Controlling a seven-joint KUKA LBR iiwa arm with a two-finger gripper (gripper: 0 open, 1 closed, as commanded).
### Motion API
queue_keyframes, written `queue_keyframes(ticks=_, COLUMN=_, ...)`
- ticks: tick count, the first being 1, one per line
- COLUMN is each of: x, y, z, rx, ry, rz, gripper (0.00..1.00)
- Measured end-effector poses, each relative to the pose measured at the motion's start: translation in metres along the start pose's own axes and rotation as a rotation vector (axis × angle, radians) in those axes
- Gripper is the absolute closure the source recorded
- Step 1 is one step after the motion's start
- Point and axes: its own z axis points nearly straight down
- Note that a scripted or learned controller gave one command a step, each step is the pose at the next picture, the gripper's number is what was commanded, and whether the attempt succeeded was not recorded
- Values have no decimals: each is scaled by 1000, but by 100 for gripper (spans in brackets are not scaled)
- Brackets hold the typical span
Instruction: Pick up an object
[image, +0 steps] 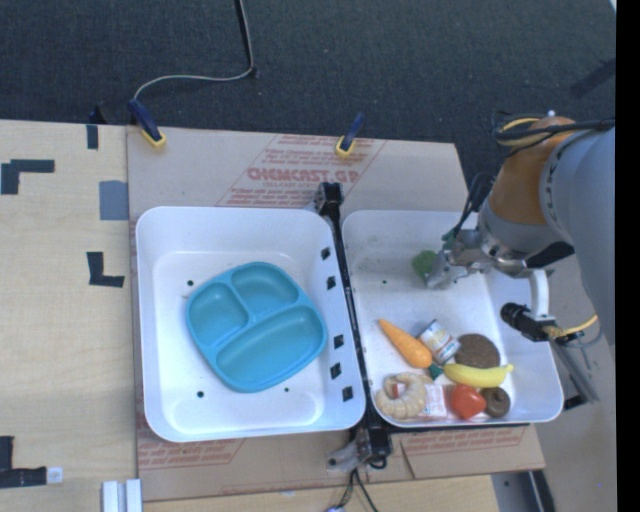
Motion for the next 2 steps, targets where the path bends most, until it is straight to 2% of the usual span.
queue_keyframes(ticks=1, x=0, y=0, z=1, rx=1, ry=0, rz=0, gripper=0)
queue_keyframes(ticks=2, x=20, y=45, z=11, rx=3, ry=3, rz=0, gripper=0)
